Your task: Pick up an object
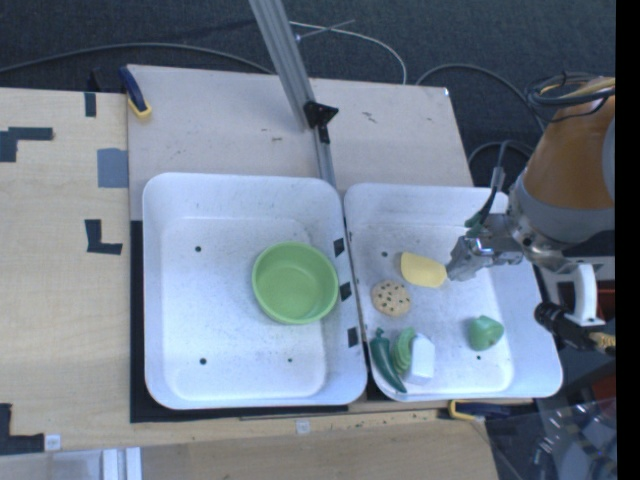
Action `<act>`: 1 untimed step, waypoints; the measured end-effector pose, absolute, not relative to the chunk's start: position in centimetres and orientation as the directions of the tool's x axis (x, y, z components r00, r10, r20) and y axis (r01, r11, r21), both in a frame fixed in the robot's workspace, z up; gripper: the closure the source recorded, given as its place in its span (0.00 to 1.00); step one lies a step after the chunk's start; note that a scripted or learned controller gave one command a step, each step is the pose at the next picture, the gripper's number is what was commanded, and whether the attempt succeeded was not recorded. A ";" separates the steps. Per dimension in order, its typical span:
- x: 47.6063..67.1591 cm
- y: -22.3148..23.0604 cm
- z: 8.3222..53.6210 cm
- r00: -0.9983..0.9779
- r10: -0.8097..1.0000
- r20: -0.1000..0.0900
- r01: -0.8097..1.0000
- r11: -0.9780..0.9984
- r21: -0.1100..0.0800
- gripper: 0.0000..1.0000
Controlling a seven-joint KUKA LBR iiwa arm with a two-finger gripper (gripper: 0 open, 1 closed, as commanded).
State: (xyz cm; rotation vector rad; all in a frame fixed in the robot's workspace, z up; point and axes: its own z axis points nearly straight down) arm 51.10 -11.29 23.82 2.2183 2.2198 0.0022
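Bowl (295, 283) in left bin (175, 208); cookie (390, 298), perhaps others, in right bin (400, 208)

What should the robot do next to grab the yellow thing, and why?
Probably nudge the gripper a bit further left and down over the yellow piece. The gripper sits right at that piece's right end in the right bin, not yet around it. The cookie lies close below, so a small, careful move seems safest.
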 end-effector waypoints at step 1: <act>51.1 -11.3 25.1 -0.001 1.000 0.000 1.000 0.001 0.000 1.00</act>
